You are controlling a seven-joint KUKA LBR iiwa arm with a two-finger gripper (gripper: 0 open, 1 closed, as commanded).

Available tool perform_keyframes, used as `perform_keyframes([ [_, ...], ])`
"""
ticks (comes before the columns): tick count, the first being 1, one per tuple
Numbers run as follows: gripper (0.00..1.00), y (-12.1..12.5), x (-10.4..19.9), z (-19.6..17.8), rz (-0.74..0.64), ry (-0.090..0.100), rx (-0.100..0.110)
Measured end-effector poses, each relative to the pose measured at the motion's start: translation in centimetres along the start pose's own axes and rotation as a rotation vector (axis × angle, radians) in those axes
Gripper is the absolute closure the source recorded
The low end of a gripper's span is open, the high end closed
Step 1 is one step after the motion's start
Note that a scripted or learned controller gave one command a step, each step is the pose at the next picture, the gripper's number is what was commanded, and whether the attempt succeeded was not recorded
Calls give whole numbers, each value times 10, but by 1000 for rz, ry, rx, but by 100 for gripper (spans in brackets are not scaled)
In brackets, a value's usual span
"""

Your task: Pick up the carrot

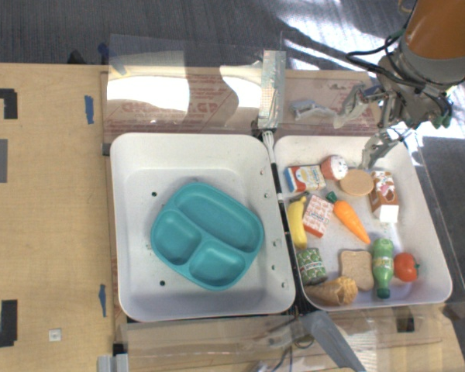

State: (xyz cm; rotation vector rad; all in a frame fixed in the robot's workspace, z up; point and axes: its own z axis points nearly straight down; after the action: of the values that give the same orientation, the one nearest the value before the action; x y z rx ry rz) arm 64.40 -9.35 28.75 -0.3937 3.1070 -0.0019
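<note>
The carrot [349, 218] is seen lying slantwise near the middle of the right bin [434, 242], just beside a round tan piece [357, 183]. The gripper [374, 152] is poised over the bin's far right corner; it appears parted and nothing is held.

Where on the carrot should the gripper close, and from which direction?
Probably across the thick upper half of the carrot, coming straight down. It lies flat and slanted, green top toward the round biscuit, tip toward the green bottle. The gripper hangs above the bin's far edge.
</note>
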Motion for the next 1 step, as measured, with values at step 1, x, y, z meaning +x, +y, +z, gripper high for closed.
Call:
perform_keyframes([
  [1, 0, 23, 48, 93, -96, 11, -6],
])
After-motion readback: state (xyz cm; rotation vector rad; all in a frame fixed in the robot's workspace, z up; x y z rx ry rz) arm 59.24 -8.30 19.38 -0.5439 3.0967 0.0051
